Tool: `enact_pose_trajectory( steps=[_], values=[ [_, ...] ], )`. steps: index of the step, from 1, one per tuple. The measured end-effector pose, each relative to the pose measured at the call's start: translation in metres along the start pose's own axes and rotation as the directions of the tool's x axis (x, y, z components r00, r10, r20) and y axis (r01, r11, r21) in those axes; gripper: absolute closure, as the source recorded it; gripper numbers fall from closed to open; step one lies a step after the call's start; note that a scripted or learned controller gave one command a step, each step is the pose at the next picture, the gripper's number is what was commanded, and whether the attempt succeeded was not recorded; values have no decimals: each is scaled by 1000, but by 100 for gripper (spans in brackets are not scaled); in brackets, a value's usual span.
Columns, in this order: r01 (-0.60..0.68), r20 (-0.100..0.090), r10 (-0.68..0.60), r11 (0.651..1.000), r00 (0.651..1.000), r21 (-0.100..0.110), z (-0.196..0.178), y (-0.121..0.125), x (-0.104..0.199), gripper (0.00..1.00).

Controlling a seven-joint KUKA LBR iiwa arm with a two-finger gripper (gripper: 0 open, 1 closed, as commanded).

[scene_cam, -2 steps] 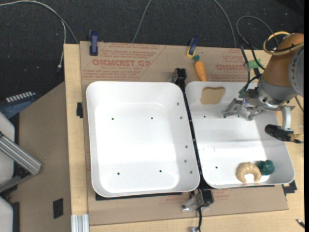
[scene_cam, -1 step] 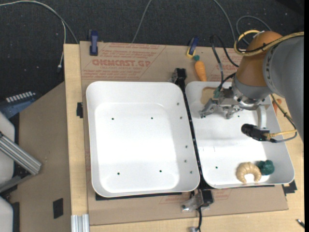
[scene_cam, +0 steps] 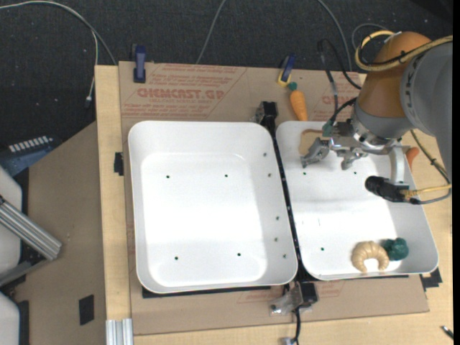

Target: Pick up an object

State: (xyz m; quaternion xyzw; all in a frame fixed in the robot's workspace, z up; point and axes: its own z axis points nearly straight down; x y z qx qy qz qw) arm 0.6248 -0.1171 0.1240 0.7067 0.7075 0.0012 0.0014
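A tan, croissant-shaped object [scene_cam: 370, 256] lies in the near right part of the right bin [scene_cam: 338, 214], close to that bin's front rim. It is curved like a crescent, pale beige with ridged folds, its two ends pointing toward the front rim. Touching it on its right side sits a small dark green object [scene_cam: 396, 249], lumpy and rounded, whose exact form is too small to tell.

The claw [scene_cam: 332, 152] hangs over the far part of the same bin, well apart from the croissant-shaped object and the green object, which both lie toward the near edge. Its two metal fingers [scene_cam: 314, 152] are spread apart, released, with nothing between them. Above it rises the grey arm [scene_cam: 424, 85] with its orange band [scene_cam: 392, 67], reaching in from the right.

The left bin [scene_cam: 208, 203] is a shallow white tray with rounded corners, set just beside the right bin, the two meeting along a dark seam.

Beyond the right bin's far rim, on the brown cardboard-covered tabletop [scene_cam: 187, 88], lies an orange carrot-shaped object [scene_cam: 297, 103] with a green tip, outside both bins. Two blue clamps [scene_cam: 139, 63] grip the far edge of the tabletop.
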Motion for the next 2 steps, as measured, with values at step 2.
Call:
enact_pose_trajectory(
  steps=[2],
  values=[
    [-1,0,1,1000,1000,3,34,28,-8,0]
  ],
)
